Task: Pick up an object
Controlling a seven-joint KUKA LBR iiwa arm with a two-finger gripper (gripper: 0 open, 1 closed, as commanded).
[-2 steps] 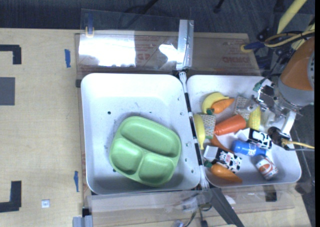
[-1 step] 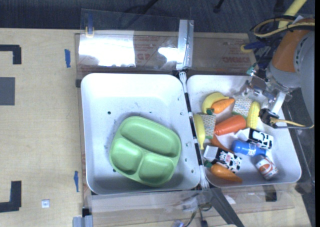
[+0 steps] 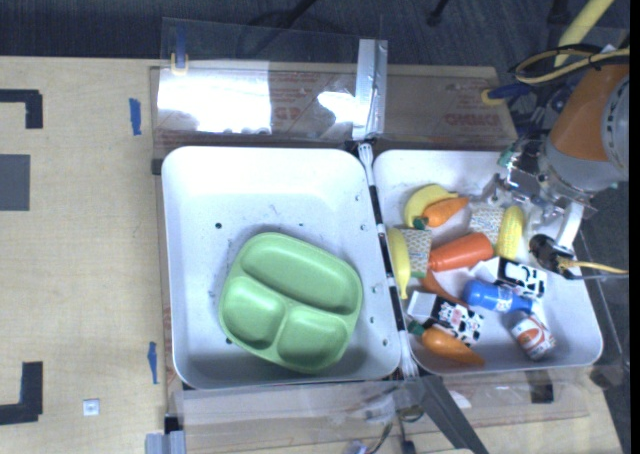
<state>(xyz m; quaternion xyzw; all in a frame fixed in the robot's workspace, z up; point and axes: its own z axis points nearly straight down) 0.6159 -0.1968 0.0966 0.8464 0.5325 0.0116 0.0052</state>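
Nearest the camera, along the front wall of the right bin (image 3: pixel 590 347), lie an orange carrot-like toy (image 3: pixel 450 344), a small black-and-white cow-patterned carton (image 3: pixel 452 318) and a little can with a red-and-white label (image 3: pixel 533 336) in the front right corner. Just behind them sits a blue bottle (image 3: pixel 495 295), with another black-and-white patterned piece (image 3: pixel 523 276) touching its far side.

In the left bin (image 3: pixel 190 242), a green divided tray (image 3: pixel 290 300) rests alone, tilted slightly, with three compartments.

Further back in the right bin, an orange pepper-shaped toy (image 3: pixel 460 251) lies across the middle, a yellow corn cob (image 3: pixel 511 232) stands just beside it on the right, and a yellow banana (image 3: pixel 428 200) with a second orange piece (image 3: pixel 444 211) sits against the far left side. All are crowded and touching.

My hand (image 3: pixel 540 204) hangs over the far right part of this bin, near the corn cob; I cannot tell how it is set, and I see nothing held in it.

My judgement: these look like light, hollow plastic play foods, stiff but smooth and apt to slip. The corn cob is nearest me; I would take it across its narrow middle, where its ribbed surface may give some hold. The neighbours pressed against it could be nudged or block one side.

Beyond the bins, a clear panel (image 3: pixel 260 92) stands at the desk (image 3: pixel 70 242) edge.
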